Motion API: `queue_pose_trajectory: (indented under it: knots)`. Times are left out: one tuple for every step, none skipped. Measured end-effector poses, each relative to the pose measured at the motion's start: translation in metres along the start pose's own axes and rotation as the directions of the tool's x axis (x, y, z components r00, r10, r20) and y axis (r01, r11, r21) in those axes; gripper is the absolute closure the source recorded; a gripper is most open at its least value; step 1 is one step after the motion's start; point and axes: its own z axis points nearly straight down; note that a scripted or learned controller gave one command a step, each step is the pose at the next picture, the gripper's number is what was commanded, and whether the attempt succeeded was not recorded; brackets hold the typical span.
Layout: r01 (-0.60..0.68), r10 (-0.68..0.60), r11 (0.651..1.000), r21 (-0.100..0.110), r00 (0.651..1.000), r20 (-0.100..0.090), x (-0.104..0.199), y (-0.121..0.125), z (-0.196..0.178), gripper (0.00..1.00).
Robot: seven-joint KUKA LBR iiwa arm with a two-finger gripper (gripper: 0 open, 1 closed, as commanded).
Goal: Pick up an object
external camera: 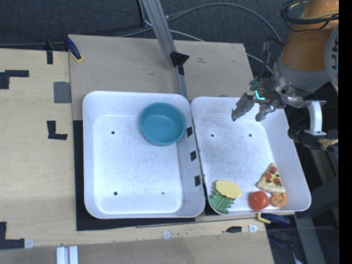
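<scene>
Camera view shows the two-finger gripper [251,110] hanging over the upper end of the right-hand shallow white bin [242,158], its two dark fingers spread apart with nothing between them, so it is released and carrying no load. It sits well apart from anything graspable, which suits a claw held ready above the bin before a descent. The pickable toys crowd the bin's near edge: a triangular toy pizza slice [270,179], a round red toy tomato [258,200], and a yellow toy piece [227,189] lying on a green leafy one [220,202]. Farther out, the left-hand white bin [110,169] holds a round blue plastic bowl [162,124], upright near its top edge
</scene>
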Motion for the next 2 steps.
queue_pose_trajectory:
  knots:
    - [0.000, 0.000, 1.000, 0.000, 1.000, 0.000, 0.000, 0.000, 0.000, 0.00]
    - [-0.001, 0.001, 1.000, 0.005, 1.000, 0.000, -0.007, 0.002, 0.060, 0.00]
